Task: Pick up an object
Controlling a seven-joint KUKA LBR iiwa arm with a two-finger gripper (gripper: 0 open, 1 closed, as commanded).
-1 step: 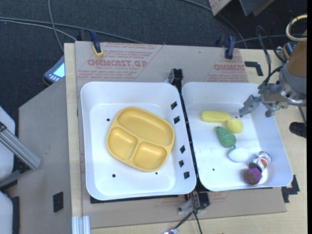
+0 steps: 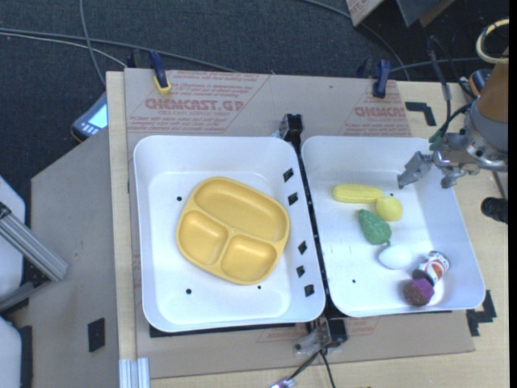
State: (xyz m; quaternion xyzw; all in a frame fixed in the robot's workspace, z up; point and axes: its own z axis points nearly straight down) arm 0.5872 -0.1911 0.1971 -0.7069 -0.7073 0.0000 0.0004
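Nearest the lens, low in the right bin (image 2: 452,217): a purple fuzzy ball (image 2: 418,292) in the front right corner, touching a small red, white and dark object (image 2: 436,267) just behind it.

Tool (image 2: 430,170): at the right bin's far right edge, hanging from the grey arm (image 2: 489,128) that enters from the right. Two prongs visible, splayed apart, one toward the bin's middle, one nearer the rim. Nothing between them.

Outward from tool, all in right bin:
- yellow corn-like piece (image 2: 357,193), lying lengthwise, left of the tool and apart from it.
- yellow lemon-shaped object (image 2: 389,208), just beside the corn's right end.
- green lumpy object (image 2: 374,227), below the lemon, touching or nearly touching it; cannot tell which.
- white egg-shaped object (image 2: 396,256), just below the green one, near the red and white object.

Left bin (image 2: 153,217): yellow divided plate (image 2: 233,229), three compartments, roughly centred, lying flat.

Bins sit side by side on a cardboard sheet (image 2: 202,103) over the counter (image 2: 73,241). Blue-and-yellow clamp (image 2: 160,74) at the sheet's far left edge, blue clamp (image 2: 380,77) at far right. Cables (image 2: 97,47) trail across the dark floor behind.
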